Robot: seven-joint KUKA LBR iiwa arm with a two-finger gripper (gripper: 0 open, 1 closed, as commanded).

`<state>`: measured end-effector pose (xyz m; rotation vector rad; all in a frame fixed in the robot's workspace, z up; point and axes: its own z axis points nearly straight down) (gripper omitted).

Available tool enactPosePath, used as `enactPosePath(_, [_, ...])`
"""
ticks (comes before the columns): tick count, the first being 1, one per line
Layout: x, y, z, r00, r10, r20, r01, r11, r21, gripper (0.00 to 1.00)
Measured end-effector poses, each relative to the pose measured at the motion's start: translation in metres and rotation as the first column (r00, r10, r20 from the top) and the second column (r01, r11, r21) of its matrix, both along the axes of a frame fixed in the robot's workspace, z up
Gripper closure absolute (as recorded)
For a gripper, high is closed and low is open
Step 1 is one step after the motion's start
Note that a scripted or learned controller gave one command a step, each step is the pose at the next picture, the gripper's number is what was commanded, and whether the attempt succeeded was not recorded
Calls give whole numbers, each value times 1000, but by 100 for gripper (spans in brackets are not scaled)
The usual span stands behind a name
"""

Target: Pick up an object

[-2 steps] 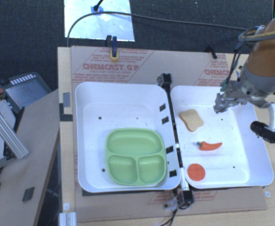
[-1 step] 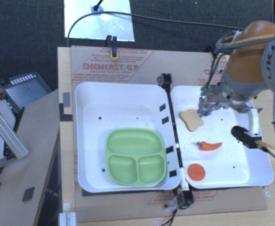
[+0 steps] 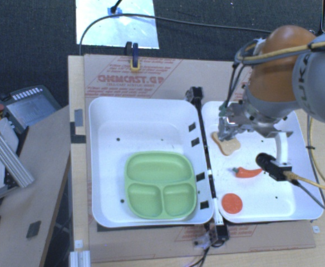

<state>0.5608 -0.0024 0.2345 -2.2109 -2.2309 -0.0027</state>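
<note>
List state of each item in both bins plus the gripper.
green divided plate: flat in left bin, compartments bare.
toast slice: flat in right bin, under the gripper.
orange carrot: lying on right bin floor.
orange disc: flat, near front rim.
gripper: low over toast; finger state unclear.

You can read red print on the cardboard sheet just behind the left bin: it looks like "CHEMCAST GP", with smaller lines around it too fine to read. Part of "KUKA" shows on the arm.
</note>
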Motion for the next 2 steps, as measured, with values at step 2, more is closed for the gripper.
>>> enactPosePath(2, [-34,99,-8,1000,0,-1,0,1000,0,100])
